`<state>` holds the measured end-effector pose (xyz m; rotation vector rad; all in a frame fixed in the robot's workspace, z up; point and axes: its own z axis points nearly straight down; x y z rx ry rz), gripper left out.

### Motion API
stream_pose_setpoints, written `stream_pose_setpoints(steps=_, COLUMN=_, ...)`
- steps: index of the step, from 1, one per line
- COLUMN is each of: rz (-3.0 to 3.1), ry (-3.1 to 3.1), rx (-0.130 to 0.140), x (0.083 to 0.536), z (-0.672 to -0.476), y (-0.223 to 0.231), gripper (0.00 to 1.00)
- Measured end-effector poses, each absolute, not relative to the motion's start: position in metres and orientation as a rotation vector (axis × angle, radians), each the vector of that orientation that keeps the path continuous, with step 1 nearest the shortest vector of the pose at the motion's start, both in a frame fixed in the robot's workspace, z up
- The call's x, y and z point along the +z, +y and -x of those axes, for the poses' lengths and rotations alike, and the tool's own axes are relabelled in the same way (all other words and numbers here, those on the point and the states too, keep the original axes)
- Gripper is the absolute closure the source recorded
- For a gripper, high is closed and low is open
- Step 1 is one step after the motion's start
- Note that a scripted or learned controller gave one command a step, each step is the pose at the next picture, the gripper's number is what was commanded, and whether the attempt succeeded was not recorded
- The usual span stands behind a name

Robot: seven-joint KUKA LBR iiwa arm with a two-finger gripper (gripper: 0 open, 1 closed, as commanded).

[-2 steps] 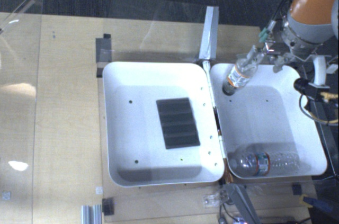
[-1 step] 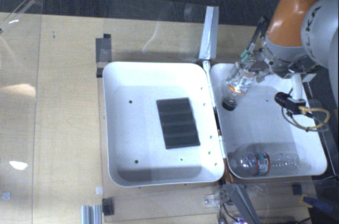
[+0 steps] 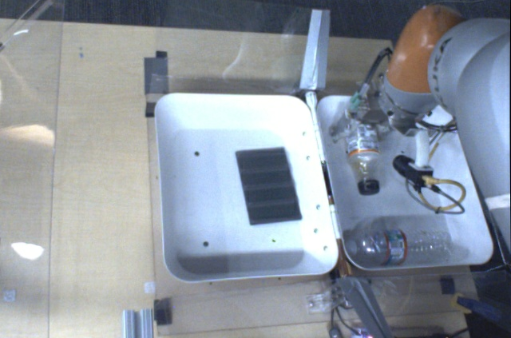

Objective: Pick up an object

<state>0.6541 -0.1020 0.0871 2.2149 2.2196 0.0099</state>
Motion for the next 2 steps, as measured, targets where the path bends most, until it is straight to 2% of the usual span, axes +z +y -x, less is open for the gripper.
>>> stream_pose_setpoints(steps=1, rz=-2.21, ry=2.22, rx=0.018, x=0.099, z=-0.656, y=-0.1, gripper=1.0)
stream_pose_setpoints(steps=2, rz=-2.084, ry=2.344, rx=0.009, x=0.187, z=-0.67, y=-0.077, gripper=1.0)
